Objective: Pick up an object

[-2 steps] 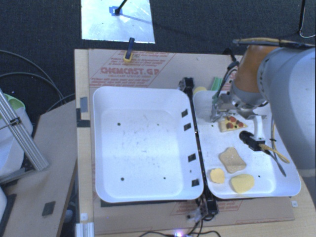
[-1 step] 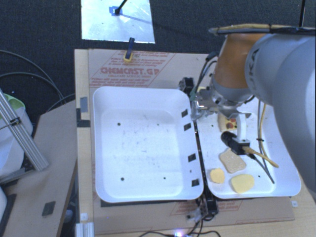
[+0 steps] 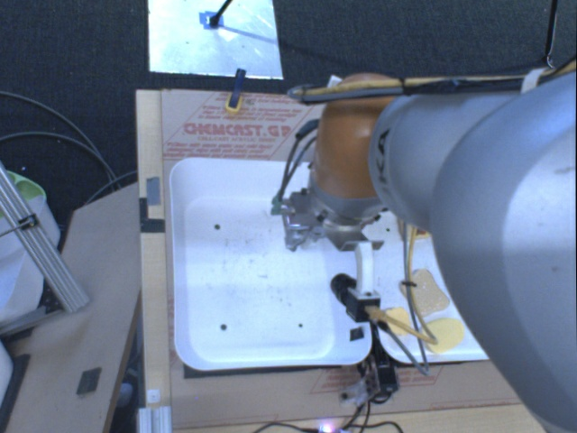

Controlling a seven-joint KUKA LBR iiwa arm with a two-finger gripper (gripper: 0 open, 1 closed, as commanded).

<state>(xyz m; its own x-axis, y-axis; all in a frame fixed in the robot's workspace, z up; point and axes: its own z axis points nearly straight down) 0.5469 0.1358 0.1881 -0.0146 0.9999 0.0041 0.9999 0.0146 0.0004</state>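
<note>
My gripper (image 3: 297, 235) hangs below the orange wrist band, over the right half of the left white bin (image 3: 185, 242), close to its floor. The arm's grey bulk covers most of the right bin. In the part of the right bin that shows, a tan, bread-slice-shaped object (image 3: 432, 295) lies next to a round yellow object (image 3: 449, 334). Both lie to the right of the gripper and nearer the front edge. Nothing shows between the gripper and the left bin's floor.
Both bins rest on a cardboard sheet (image 3: 234, 130) with red lettering. A shiny metal plate (image 3: 213, 27) lies behind it, with a small yellow and dark clamp (image 3: 236, 94) at the cardboard's back edge. Aluminium rails (image 3: 36, 242) stand at the far left.
</note>
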